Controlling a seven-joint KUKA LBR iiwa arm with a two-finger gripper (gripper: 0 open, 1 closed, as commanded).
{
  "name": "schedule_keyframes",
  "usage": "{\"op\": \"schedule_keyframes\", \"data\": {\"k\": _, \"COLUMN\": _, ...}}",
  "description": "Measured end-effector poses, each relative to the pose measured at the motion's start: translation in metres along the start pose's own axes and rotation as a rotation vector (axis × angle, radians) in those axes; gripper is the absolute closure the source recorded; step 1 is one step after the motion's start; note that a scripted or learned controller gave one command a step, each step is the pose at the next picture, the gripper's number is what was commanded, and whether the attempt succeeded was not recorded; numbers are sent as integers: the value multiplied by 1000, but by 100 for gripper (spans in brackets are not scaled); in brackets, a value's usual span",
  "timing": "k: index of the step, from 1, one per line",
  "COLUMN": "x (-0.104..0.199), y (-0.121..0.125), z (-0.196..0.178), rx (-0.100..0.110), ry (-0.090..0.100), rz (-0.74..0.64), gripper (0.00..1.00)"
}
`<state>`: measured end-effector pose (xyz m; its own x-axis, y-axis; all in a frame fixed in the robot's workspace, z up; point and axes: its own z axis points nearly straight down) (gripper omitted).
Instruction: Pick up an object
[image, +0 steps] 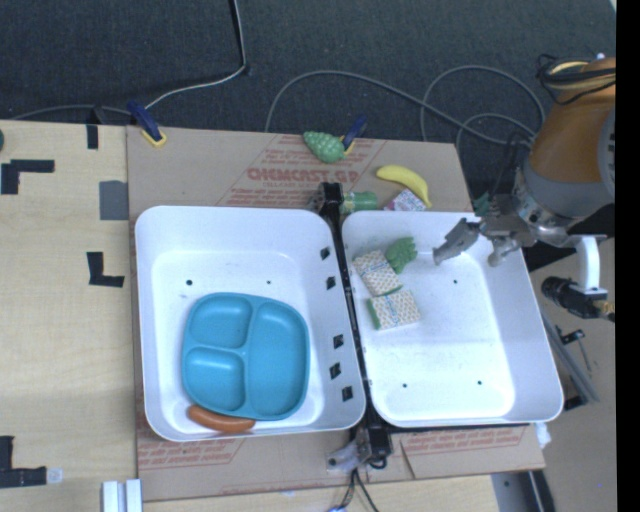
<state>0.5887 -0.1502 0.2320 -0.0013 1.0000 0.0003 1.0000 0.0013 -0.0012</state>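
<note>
Gripper (474, 243) hanging over top right part of right bin (520, 390), arm reaching in from right

Fingers spread apart, holding nothing

Nearest things lying to left of fingers and a bit lower in view: green toy (401, 253), then checked block (375, 271) just beside it, then second checked block (396, 309) further down

Green toy closest, near the fingers but not touching them

Second checked block lying with long side running left to right, a little tilted

Blue plate (244, 355) and orange sausage (221, 420) sitting in left bin (160, 300), well apart from fingers

Banana (404, 181) resting on surface behind bins

Guess: next move needing short slide left and down
</note>
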Motion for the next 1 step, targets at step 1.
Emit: {"op": "schedule_keyframes", "data": {"k": 1, "x": 49, "y": 58, "z": 136, "rx": -7, "ry": -1, "rz": 0, "gripper": 0}}
